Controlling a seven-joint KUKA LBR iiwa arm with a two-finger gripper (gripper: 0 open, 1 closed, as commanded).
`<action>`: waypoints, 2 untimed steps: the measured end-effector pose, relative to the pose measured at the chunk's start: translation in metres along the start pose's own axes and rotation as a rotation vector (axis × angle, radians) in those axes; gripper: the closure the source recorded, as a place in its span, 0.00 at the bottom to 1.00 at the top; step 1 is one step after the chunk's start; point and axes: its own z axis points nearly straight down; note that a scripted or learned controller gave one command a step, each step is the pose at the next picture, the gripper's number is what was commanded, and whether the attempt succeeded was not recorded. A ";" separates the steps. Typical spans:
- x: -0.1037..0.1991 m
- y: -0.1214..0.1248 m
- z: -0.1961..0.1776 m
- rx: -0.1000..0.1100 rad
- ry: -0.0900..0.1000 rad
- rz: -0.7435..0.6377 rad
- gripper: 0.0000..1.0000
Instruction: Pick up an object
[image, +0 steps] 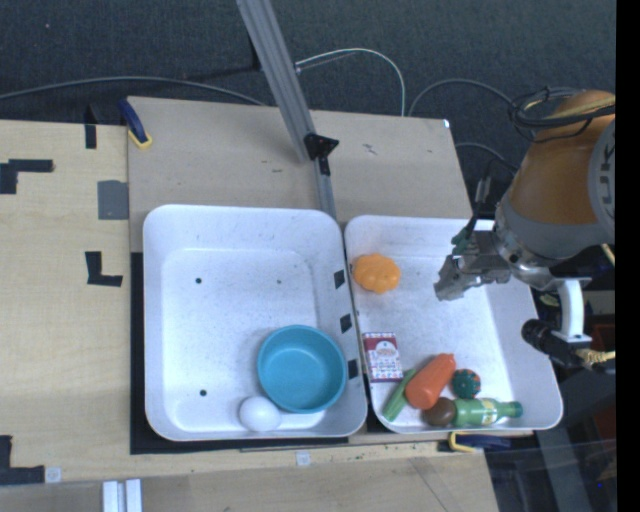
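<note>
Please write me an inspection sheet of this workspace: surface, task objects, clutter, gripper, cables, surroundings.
Surface: wooden bench bearing left bin and right bin, side by side.
Task objects: right bin holds orange fruit, small carton, carrot, green bottle; left bin holds blue bowl, white ball.
Clutter: black tape marks on the bench.
Gripper: gripper above right bin, apart from the objects.
Cables: cables behind the bench.
Surroundings: dark floor, grey pole.

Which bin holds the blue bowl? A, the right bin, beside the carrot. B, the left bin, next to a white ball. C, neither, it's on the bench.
B: the blue bowl sits in the left bin, with the white ball touching its near edge.
</note>
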 end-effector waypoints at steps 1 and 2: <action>0.050 0.003 0.013 0.004 0.002 -0.005 1.00; 0.094 -0.008 0.018 0.004 0.002 -0.004 1.00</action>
